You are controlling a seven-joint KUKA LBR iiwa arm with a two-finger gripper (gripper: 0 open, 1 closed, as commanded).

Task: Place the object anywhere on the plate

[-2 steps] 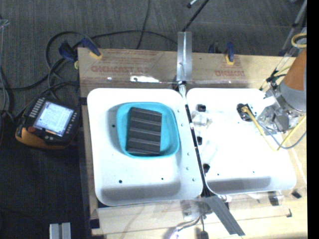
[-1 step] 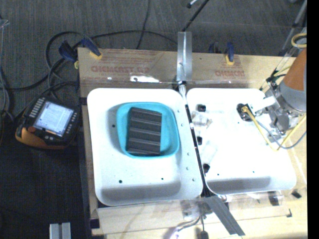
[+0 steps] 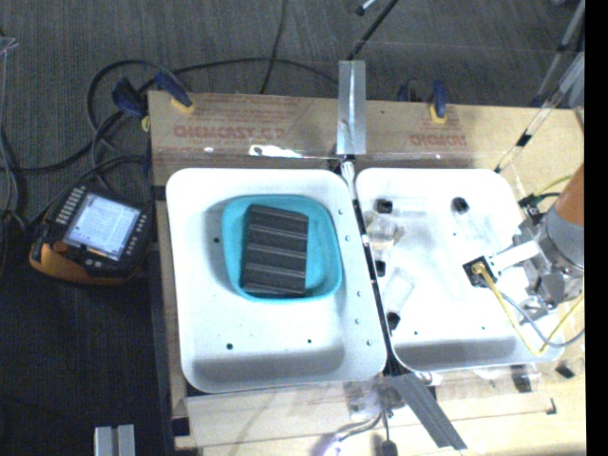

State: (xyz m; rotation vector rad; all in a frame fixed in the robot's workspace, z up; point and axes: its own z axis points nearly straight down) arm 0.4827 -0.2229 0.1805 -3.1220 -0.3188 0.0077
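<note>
Hanging over the right bin (image 3: 446, 350) near its right edge, the tool (image 3: 549, 288) is sitting too blurred to tell its state. Lying on the blue plate (image 3: 328, 255) in the left bin (image 3: 266, 354) is the dark ridged object (image 3: 275, 250).

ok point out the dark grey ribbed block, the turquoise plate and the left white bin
dark grey ribbed rectangular block (image 3: 275, 250): camera view, on the middle of its ridged top.
turquoise plate (image 3: 326, 245): camera view, on its bare right rim.
left white bin (image 3: 275, 350): camera view, on the bare floor near its front.
</note>
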